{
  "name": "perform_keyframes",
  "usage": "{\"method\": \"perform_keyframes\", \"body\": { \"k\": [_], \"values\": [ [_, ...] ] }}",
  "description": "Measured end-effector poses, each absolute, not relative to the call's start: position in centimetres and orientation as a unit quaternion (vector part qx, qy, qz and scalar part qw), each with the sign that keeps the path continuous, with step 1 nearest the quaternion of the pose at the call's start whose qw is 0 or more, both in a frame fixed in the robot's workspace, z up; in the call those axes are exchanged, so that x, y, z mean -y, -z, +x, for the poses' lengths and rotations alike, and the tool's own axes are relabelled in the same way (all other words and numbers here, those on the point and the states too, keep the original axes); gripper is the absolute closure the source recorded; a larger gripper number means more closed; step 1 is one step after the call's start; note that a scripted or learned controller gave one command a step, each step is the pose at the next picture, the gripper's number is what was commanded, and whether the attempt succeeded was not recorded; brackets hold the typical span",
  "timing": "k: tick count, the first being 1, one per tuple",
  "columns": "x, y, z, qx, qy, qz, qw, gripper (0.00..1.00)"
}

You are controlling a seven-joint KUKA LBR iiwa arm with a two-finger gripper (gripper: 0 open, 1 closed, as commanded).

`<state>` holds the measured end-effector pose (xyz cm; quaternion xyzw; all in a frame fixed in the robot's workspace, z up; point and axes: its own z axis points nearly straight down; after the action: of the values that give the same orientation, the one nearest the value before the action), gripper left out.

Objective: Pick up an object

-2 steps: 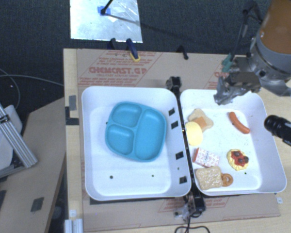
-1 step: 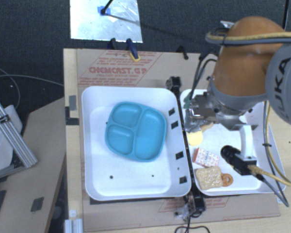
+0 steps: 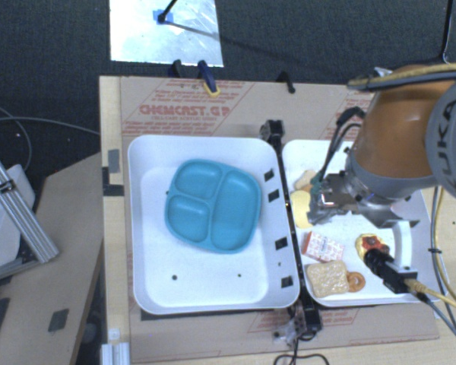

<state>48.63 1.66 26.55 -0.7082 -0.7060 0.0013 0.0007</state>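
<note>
Camera view from above has the arm (image 3: pixel 410 128) leaning in from the right over the right bin (image 3: pixel 304 154), its gripper (image 3: pixel 324 204) low beside the pale yellow pieces (image 3: pixel 301 202) by the divider. Whether the fingers are released or clenched, I cannot tell; the wrist hides them. Nothing looks held. The candidates all lie in that bin: a red-and-white packet (image 3: pixel 321 245), a cracker (image 3: pixel 327 277), a small ring (image 3: pixel 356 281) and a red-yellow toy (image 3: pixel 369 244). The left bin (image 3: pixel 148 204) carries a blue divided plate (image 3: pixel 213 205). I'd say pick one isolated item, centre squarely over it, descend straight, and keep clear of the bin wall.
</note>
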Motion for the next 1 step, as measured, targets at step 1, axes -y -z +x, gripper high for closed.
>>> {"method": "perform_keyframes", "body": {
  "k": [1],
  "values": [
    [-6.09,-24.29,48.63,0.709,-0.0002,-0.705,0.001,1.00]
  ]
}}
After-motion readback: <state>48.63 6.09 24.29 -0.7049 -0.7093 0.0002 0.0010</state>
